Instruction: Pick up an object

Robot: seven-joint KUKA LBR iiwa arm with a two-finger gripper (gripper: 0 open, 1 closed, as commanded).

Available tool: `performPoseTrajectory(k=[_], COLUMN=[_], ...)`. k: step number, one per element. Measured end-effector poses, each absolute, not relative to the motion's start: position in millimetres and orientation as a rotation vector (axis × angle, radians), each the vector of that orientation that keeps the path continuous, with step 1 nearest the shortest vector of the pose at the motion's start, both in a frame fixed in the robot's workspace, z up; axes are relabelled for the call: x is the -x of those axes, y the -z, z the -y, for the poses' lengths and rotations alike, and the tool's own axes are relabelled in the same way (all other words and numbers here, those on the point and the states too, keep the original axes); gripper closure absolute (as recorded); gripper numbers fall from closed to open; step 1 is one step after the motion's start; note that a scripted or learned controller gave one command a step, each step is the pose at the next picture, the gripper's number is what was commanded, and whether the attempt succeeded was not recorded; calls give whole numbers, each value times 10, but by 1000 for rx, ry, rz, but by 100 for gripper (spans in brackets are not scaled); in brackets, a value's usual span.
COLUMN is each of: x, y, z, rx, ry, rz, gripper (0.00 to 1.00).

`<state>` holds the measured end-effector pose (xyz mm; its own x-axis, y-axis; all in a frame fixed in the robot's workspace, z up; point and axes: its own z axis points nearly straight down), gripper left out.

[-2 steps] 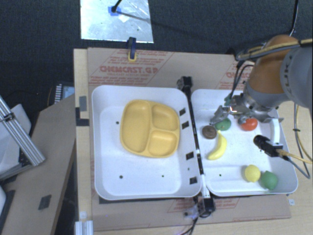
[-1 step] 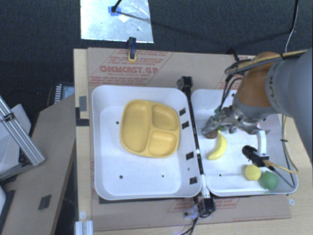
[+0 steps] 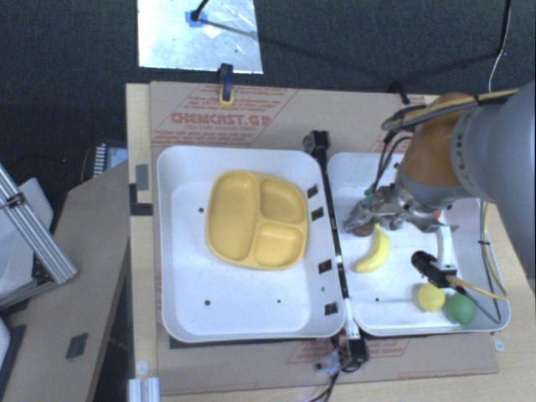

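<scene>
In the right bin (image 3: 352, 170) lies a yellow banana (image 3: 373, 252), near the bin's left wall. Close to the bin's front right corner, a small yellow lemon-like fruit (image 3: 430, 297) sits beside a green round fruit (image 3: 460, 308). My gripper (image 3: 368, 214) is low in the right bin, just above the banana's upper tip. A small brown thing (image 3: 362, 230) shows right under the gripper; I cannot make out what it is or whether it is held. The left bin (image 3: 180, 249) holds a yellow divided plate (image 3: 255, 219).
The bins' shared wall with black clips (image 3: 329, 224) runs just left of the gripper and banana. The grey arm with its orange band (image 3: 431, 145) covers the right bin's far right part. Cardboard (image 3: 226, 115) lies under both bins.
</scene>
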<state>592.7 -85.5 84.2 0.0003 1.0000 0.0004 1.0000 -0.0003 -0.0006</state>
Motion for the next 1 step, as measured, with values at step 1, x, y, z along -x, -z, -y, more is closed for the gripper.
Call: performPoseTrajectory(k=[1], x=[-5938], y=[-958], z=[859], rx=[2225], ry=[3], rz=[2221], gripper=[100])
